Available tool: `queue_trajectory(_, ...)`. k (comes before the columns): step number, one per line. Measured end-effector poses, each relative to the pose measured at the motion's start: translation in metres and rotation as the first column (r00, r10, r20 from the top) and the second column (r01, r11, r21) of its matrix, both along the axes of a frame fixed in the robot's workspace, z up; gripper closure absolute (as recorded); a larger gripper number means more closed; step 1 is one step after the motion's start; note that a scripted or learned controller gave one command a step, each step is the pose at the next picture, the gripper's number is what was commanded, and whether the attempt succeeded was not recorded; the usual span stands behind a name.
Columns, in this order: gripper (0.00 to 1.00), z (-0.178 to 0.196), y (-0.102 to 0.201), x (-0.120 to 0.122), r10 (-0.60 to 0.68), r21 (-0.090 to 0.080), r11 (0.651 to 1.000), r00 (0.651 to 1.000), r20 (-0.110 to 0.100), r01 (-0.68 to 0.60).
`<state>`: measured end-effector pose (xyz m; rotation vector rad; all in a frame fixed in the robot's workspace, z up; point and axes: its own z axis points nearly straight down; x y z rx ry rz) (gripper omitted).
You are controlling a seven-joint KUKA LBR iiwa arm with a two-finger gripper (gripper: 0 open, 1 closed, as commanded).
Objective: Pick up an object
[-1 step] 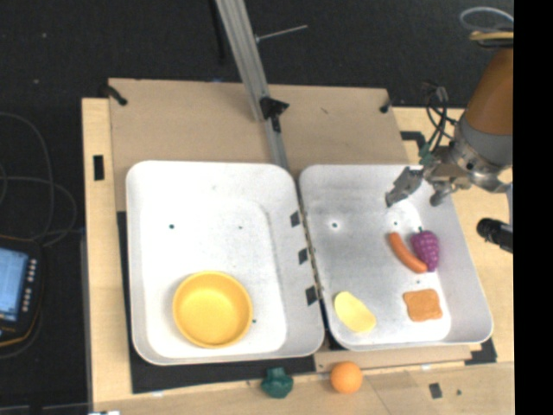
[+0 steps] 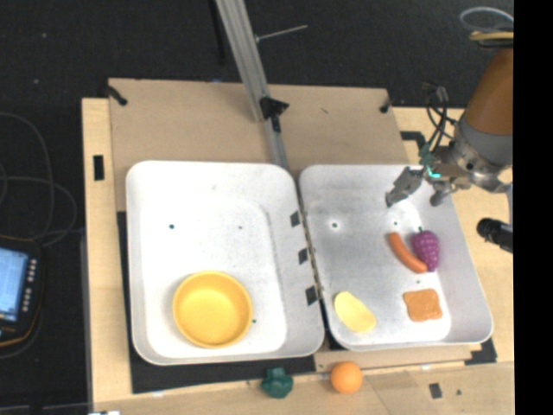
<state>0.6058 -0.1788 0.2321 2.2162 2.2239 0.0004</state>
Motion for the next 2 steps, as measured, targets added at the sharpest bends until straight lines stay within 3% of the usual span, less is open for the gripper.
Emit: queue_trajectory(2,0.00,-0.102,-0.012,0.007,-0.004,-0.001,1.000,1.000,-0.005,0.004)
